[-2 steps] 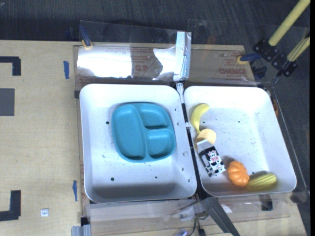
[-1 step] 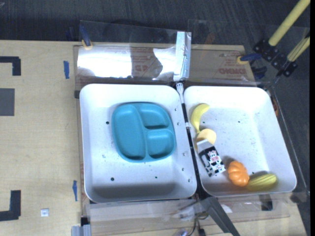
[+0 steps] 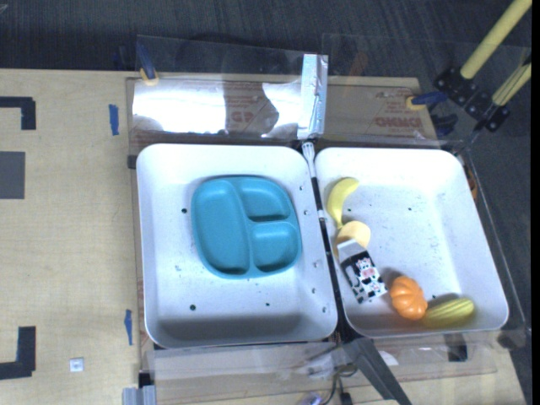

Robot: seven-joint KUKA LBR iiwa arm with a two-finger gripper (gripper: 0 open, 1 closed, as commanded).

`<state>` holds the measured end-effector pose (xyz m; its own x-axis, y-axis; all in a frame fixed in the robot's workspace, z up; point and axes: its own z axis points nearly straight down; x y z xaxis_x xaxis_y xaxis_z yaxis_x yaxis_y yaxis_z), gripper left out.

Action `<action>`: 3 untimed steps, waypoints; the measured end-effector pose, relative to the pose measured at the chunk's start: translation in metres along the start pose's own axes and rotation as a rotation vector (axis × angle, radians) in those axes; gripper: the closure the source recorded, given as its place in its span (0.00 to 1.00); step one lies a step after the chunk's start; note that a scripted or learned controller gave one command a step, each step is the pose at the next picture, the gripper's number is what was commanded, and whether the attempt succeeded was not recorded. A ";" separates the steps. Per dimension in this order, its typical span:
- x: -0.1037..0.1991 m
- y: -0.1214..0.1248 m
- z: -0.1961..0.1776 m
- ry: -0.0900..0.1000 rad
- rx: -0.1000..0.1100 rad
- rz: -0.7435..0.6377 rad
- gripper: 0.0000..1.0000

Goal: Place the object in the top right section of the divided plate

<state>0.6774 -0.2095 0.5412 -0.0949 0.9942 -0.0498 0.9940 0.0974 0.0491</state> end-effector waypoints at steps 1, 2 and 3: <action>0.001 0.002 -0.012 -0.006 -0.005 -0.003 1.00; 0.002 0.003 -0.023 -0.011 -0.010 -0.006 1.00; 0.003 0.005 -0.035 -0.017 -0.016 -0.009 1.00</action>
<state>0.6803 -0.2044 0.5763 -0.1025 0.9924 -0.0677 0.9922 0.1068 0.0645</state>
